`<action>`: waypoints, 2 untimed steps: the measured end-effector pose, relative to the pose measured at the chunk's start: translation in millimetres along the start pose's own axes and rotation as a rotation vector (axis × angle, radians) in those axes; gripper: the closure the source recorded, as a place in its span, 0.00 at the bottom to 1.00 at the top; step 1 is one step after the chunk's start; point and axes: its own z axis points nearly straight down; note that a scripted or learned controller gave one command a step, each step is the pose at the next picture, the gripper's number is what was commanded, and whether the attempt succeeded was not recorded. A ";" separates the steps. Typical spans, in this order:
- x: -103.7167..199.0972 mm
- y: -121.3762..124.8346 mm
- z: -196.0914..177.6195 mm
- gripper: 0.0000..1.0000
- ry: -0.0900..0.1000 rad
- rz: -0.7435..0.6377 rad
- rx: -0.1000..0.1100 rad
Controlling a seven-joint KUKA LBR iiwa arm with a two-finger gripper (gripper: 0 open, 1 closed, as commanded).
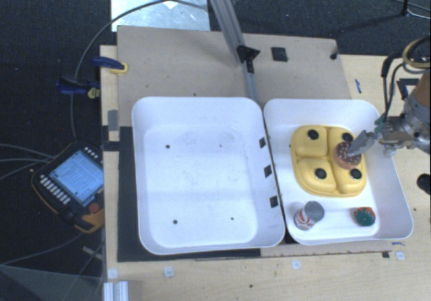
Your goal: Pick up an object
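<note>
In the right bin (397, 209) lies a large yellow lumpy object (323, 158) with black dots. A small brown and pink round object (347, 156) rests on the yellow object's right side. My gripper (359, 144) reaches in from the right and its tip sits right at the upper right edge of that round object. Near the bin's front wall lie a small grey, white and red object (308, 215) and a small green and red object (364, 216).
The left bin (195, 178) sits beside the right one, with black clips (268, 170) along the shared rim. A slanted metal pole (225, 7) crosses behind the bins. A teach pendant (71, 182) lies on the floor at the left.
</note>
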 end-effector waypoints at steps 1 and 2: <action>9.4 4.8 52.6 0.00 0.001 -0.001 0.003; 3.8 2.8 90.0 0.00 -0.003 0.000 -0.008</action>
